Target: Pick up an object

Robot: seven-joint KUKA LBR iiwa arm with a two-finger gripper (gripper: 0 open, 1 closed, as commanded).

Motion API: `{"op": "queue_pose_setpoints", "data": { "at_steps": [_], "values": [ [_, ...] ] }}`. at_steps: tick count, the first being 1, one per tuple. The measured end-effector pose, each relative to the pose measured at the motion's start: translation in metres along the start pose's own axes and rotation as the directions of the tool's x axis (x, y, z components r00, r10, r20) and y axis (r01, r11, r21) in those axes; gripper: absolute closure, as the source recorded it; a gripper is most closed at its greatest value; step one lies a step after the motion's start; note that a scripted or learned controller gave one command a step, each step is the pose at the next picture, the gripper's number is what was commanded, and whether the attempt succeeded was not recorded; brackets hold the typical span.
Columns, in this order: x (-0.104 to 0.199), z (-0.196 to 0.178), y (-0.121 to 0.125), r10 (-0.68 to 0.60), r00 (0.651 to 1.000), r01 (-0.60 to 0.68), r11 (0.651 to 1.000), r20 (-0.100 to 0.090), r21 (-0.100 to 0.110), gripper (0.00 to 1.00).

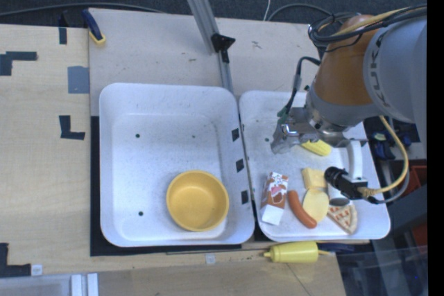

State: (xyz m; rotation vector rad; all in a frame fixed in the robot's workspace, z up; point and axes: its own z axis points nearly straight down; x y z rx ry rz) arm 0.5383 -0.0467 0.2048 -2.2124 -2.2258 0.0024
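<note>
Nearest the lens: a yellow mustard bottle (291, 252) lies on its side on the tabletop (41, 170), just outside the front rim of the right bin (253, 107).

Camera view, from above at a slant: the grey-and-orange arm (354, 80) reaches in from the right, w/ its gripper (286, 135) low over the rear half of the right bin. Whether the gripper is spread or closed, you cannot tell from here; nothing is seen held in it. A yellow piece (318, 148) lies just beside it, partly tucked under the wrist.

Candidates for the pick sit in the bin's front half: a small red-and-white carton (275, 196), a sausage (302, 209) next to it, a pale yellow piece (316, 205) touching the sausage, a pizza slice (343, 217) at the front-right corner. The left bin (125, 114) holds a yellow bowl (198, 200) near its front.

Step in hand, by the look of it: approach, pre-grasp. To do it well, pick one target & commit. The carton stands a bit apart from the rest, so it's prob. the cleanest grab; the sausage and pale piece are crowded, so you risk nudging both. Centre over the item, align across its narrow side, descend straight, close only once it's between the tips. Watch the bin wall & the black cable (347, 180) by the wrist.
</note>
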Motion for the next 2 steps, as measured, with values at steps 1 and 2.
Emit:
{"op": "queue_pose_setpoints", "data": {
  "at_steps": [1,2],
  "values": [
    [0.053,0.007,-0.006,-0.001,1.0,0.001,1.0,0.0,0.001,1.0],
    [0.098,-0.004,-0.007,-0.001,1.0,0.001,1.0,0.0,-0.002,1.0]
  ]
}}
